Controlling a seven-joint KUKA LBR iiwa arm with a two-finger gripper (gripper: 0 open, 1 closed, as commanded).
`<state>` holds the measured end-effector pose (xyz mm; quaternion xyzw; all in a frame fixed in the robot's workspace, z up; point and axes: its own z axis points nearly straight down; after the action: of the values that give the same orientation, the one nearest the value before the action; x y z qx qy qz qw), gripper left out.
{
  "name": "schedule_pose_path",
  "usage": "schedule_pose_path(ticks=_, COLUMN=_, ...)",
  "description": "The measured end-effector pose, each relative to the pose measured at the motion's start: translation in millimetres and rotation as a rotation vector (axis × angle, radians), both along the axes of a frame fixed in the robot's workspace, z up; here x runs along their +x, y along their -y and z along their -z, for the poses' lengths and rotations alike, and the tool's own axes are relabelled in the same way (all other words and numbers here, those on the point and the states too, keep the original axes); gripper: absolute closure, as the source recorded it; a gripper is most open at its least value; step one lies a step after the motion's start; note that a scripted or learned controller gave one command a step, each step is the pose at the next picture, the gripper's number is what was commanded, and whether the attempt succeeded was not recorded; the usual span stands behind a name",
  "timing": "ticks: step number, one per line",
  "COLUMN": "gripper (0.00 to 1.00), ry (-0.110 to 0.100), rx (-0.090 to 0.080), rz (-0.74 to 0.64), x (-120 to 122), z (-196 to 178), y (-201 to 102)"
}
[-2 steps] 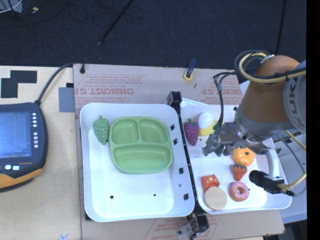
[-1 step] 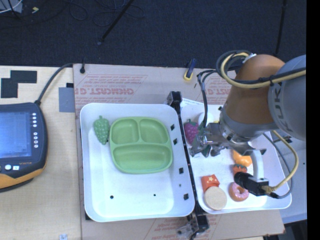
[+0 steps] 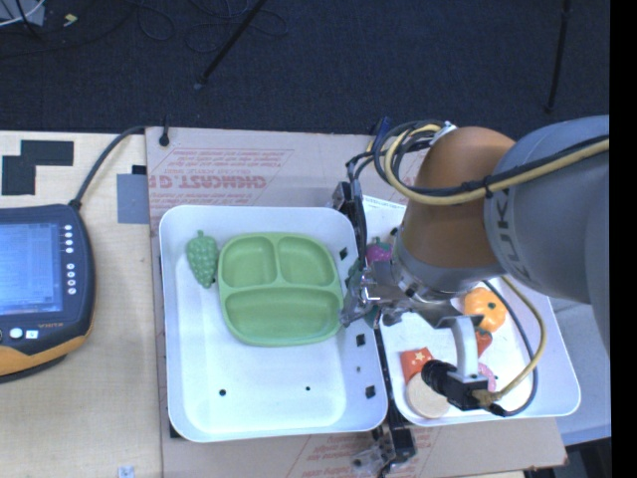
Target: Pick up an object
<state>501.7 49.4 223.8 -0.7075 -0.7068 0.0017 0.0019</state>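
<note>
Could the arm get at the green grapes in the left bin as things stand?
Probably yes. The green grapes lie uncovered by the left bin's far-left wall, beside the green tray, nothing on top. The arm hangs over the right bin, so it must cross the tray first.

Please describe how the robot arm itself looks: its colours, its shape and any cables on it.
The arm is thick and rounded, grey, with a wide orange band above the wrist. Yellow and black cables loop over the band, and a further cable curves down beside the dark metal gripper.
</note>
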Motion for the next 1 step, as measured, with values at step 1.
schedule_pose_path(ticks=1, gripper=1.0, ry=-0.001, rx=0.0, rz=-0.002, x=-15.1, z=-0.2, y=-51.2)
